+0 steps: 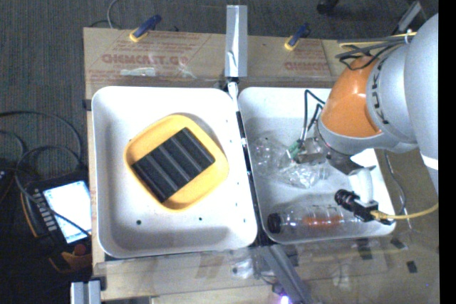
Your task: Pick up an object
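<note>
In the right bin [274, 110], the gripper [308, 152] is hanging low over a heap of crumpled clear plastic [288, 166] near the bin's middle, and it is sitting just at the heap's upper right edge. Contact between the two is not resolving from this angle. The wrist is blocking the tool tip, so I cannot tell whether the gripper is released or clenched, and nothing is showing as grasped. The arm [360, 107] is reaching in from the right, with its orange band lying over the bin's far right part. A clear bottle [313, 219] is lying on its side along the near wall of the same bin, with its black cap pointing left toward the divider and something orange-brown showing through its body. It is lying apart from the plastic heap and from the gripper. In the left bin [114, 110], a yellow block with a black ribbed top [176, 160] is resting near the centre, turned at a diagonal to the walls. Both bins are sitting on a cardboard sheet [178, 57], which two blue clamps [144, 27] are pinning at its far edge. On the floor to the left, a tablet with a lit screen [64, 204] is lying among cables.
</note>
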You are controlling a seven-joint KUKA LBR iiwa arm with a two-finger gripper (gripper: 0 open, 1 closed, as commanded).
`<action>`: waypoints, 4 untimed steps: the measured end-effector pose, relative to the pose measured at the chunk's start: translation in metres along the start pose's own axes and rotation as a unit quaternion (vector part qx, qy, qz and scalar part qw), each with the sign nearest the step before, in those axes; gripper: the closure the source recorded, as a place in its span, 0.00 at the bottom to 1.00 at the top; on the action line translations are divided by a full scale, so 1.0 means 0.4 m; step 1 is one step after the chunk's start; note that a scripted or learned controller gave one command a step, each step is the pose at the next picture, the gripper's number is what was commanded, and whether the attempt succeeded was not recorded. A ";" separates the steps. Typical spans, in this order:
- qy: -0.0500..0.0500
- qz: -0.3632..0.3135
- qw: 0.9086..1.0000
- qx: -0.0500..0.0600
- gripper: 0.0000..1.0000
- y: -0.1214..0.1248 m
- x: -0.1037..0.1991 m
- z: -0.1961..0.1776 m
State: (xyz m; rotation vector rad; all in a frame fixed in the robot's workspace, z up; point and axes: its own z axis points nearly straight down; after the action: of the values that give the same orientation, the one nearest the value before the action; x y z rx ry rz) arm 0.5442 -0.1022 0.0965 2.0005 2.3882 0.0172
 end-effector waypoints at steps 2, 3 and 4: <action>0.003 0.098 0.995 0.014 0.00 -0.102 -0.091 -0.472; 0.003 0.160 0.987 0.014 0.00 -0.171 -0.179 -0.445; 0.004 0.096 0.995 0.014 0.00 -0.113 -0.192 -0.397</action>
State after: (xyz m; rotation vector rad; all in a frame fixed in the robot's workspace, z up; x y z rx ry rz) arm 0.5088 -0.1844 0.2550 2.2393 2.2023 -0.0060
